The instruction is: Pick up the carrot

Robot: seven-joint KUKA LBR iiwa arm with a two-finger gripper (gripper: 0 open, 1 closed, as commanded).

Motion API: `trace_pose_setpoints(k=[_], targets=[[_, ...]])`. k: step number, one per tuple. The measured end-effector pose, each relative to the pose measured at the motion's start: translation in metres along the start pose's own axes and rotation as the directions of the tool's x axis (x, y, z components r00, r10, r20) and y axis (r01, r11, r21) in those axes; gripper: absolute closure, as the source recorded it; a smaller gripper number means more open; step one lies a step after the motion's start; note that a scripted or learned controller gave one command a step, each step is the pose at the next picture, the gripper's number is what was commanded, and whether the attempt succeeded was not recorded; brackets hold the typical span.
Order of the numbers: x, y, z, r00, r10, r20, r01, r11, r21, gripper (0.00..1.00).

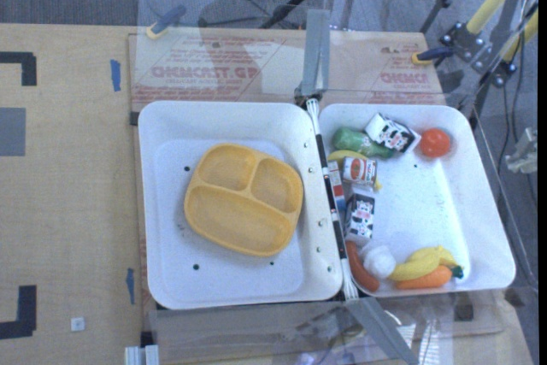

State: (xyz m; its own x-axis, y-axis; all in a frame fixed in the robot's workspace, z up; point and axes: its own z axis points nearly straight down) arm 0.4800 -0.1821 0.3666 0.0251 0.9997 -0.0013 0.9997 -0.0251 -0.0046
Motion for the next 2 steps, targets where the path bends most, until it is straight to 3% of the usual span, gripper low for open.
trace_pose_setpoints(k=[1, 2], targets=[[0.058, -0.002, 0.086, 0.981, -0.192, -0.003, 0.192, 0.981, 0.003, 1.00], [0.062, -0.003, 0.173, 0.990, -0.143, -0.003, 0.143, 0.990, 0.003, 1.00]])
